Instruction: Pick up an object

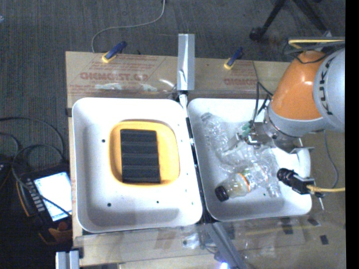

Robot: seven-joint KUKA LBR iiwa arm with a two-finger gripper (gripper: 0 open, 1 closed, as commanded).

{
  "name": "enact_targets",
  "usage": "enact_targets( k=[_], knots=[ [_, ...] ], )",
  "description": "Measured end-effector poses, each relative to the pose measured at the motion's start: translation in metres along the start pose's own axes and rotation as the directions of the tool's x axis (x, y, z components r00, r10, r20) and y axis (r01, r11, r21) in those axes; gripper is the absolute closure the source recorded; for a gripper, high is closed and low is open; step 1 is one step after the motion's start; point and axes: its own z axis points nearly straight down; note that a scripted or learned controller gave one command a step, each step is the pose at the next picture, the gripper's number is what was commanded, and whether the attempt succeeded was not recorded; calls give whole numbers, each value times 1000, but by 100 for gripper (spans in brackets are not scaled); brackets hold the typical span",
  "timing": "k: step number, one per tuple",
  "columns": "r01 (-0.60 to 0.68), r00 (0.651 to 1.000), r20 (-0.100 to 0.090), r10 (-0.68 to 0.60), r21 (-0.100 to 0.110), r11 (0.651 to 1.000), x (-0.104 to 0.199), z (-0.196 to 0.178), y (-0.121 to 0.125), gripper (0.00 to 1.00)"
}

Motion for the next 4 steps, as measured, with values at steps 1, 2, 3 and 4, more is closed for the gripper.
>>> enact_targets(
  k=[1,2,3,4],
  knots=[
    [82,997,2,-82,-11,997,-38,85,26,0],
    [147,989,9,-147,-23,989,-40,88,-31,0],
    [148,989,7,-148,-24,989,-39,80,-30,100],
    [196,981,2,-196,-3,981,12,-2,7,100]
  ],
)
